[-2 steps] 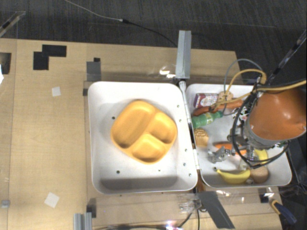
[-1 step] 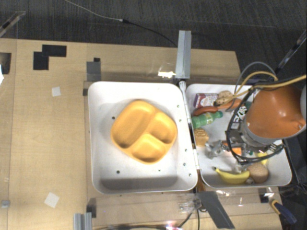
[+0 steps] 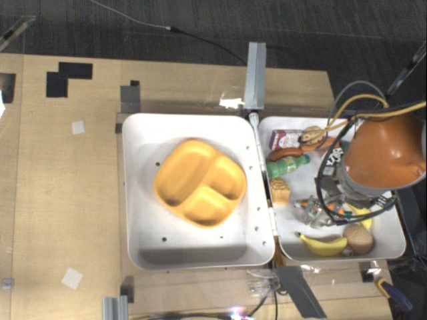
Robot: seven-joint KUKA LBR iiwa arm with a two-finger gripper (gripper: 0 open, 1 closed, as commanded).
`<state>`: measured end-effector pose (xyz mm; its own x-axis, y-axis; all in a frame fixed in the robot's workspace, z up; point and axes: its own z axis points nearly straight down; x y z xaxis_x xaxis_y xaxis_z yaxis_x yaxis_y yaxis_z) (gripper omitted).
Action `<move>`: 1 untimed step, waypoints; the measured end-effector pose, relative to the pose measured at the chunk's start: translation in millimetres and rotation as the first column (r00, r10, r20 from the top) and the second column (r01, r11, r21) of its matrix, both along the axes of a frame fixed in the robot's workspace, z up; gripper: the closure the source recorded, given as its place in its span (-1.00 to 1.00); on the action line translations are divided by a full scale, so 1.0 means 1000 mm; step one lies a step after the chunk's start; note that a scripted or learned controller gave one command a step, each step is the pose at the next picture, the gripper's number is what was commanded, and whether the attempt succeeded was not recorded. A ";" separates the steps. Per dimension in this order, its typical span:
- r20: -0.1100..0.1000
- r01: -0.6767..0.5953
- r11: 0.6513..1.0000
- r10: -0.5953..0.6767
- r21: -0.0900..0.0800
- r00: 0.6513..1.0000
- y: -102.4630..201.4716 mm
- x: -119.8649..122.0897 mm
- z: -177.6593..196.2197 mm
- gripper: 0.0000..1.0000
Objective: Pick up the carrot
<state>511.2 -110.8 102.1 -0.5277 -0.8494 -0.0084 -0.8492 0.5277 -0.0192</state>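
Observation:
The arm's orange band hangs over the right bin and hides much of its middle. Below the band, the metal gripper sits low in the bin, pointing left. A small orange sliver with a bit of green, likely the carrot, peeks out under the wrist just right of the gripper. Most of it is hidden, and I cannot tell whether the gripper touches it.
The right bin also holds a banana, a brown round fruit, a bread piece, a green bottle, a red sausage and a purple packet. A yellow divided tray lies in the left bin.

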 end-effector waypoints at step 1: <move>-0.008 -0.115 0.993 0.115 -0.003 0.993 -0.097 -0.021 -0.012 1.00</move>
<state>490.5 -207.8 89.7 -0.4262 -0.9046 -0.0015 -0.9045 0.4262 -0.0137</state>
